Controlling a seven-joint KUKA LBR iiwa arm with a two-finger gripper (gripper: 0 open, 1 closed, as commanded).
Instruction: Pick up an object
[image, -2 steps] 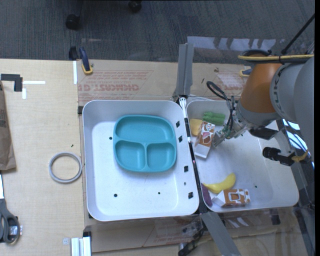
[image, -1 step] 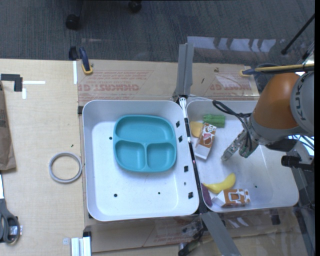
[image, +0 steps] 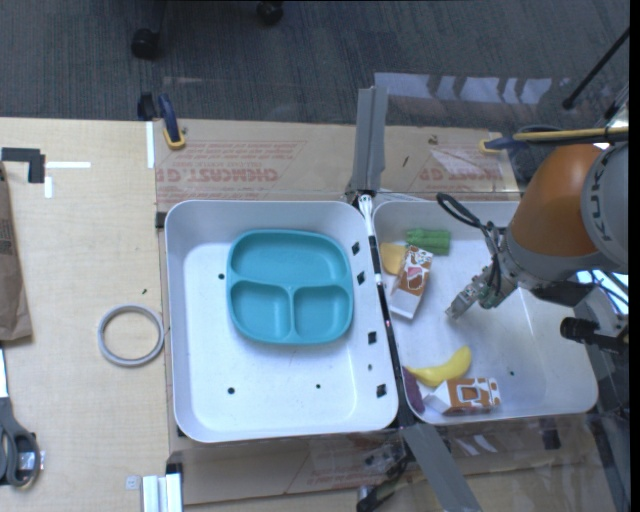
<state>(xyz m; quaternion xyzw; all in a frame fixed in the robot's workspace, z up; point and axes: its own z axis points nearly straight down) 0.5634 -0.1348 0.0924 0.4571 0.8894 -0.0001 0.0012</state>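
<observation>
Nearest the camera, at the right bin's (image: 560, 400) front edge, lie a banana (image: 440, 369) and a small orange box (image: 471, 395), the box just right of and touching the banana's lower end. Farther back in that bin, against the divider, a white and brown carton (image: 412, 283) lies tilted, overlapping a yellow item (image: 392, 258) at its upper left; a green packet (image: 428, 239) sits just behind them.

From the right the arm (image: 560, 215) reaches in, its orange band over the bin's back right part. Its fingers (image: 466, 300) point down and left, low over bare bin floor. Nothing sits between them, and they look close together, though whether they are fully clenched or slightly apart I cannot tell. They are near the carton, just to its right and apart from it; the banana lies in front of them, not touching.

Left of the divider, the left bin (image: 200, 380) holds a teal divided plate (image: 291, 286) in its back half. On the counter (image: 80, 250) to the left rests a pale ring (image: 131, 334).
</observation>
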